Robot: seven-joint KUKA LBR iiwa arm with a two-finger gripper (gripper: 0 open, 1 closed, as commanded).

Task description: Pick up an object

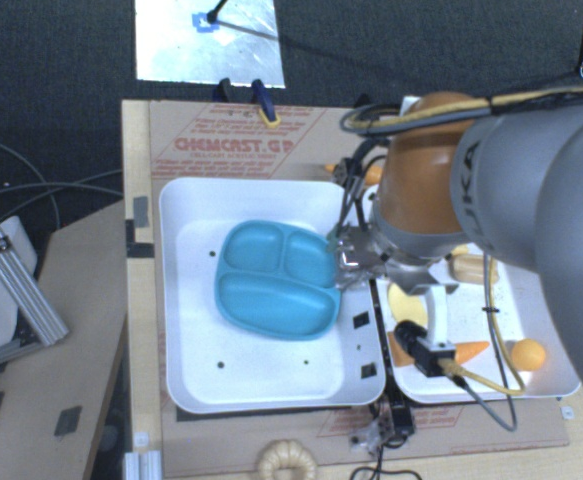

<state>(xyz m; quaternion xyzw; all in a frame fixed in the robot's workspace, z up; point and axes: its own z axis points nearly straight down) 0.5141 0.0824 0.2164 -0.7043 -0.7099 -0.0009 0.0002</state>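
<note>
Camera view looks down on a blue divided plate [271, 288] in the left bin [261, 396], with bare white floor on three sides. At the plate's right edge, by the bins' shared wall, sits the gripper [351, 258]; open or closed, I cannot tell. An orange ball [528, 353] lies in the right bin [541, 383].

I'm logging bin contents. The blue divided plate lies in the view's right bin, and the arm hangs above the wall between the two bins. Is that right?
No. The camera view shows the blue divided plate in the left bin, not the right. The arm does hang above the wall between the two bins.
</note>
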